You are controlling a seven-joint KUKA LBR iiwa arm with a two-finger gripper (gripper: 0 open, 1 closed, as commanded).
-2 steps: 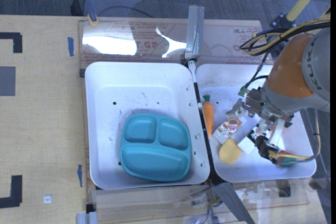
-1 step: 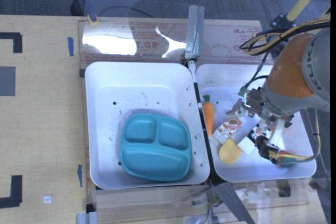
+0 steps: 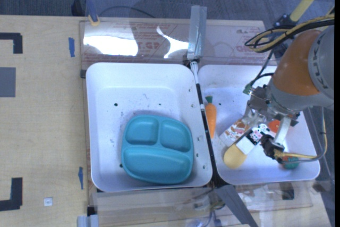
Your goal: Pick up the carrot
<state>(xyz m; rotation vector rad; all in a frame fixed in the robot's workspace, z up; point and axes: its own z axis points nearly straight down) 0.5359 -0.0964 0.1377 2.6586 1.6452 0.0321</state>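
In right bin (image 3: 303,165): carrot (image 3: 211,117) against left wall; gripper (image 3: 258,127) nearby, grip state unclear.

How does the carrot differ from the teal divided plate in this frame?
The carrot is orange, thin and long; the teal plate is broad with three compartments. The carrot lies in the right bin, against the wall it shares with the left one; the plate sits in the left bin. The carrot is far smaller than the plate. Both lie flat, apart from the gripper.
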